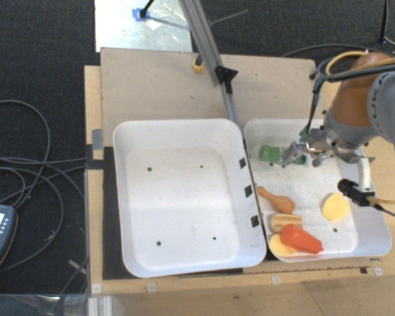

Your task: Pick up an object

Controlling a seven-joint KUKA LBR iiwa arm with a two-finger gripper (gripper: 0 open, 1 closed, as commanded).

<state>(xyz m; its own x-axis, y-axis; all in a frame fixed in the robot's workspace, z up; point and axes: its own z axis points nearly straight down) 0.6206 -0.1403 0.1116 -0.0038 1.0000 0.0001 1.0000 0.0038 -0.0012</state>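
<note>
The right bin [375,239] holds several toy foods. A green piece [270,153] lies near its back left. An orange drumstick-shaped piece [276,200] lies by the left wall. A red pepper [301,238] rests on a tan bun [283,222] and a yellow piece [280,245] at the front left. A yellow lemon [336,207] lies toward the right. My gripper [293,157] hangs over the back of this bin, just right of the green piece, with nothing visibly between its fingers.
The left bin [178,196] sits beside the right one, their walls meeting at a row of black clips [249,191]. A grey pole [204,38] slants over the bench's back. The arm's grey body and orange band [365,104] overhang the right bin's back right.
</note>
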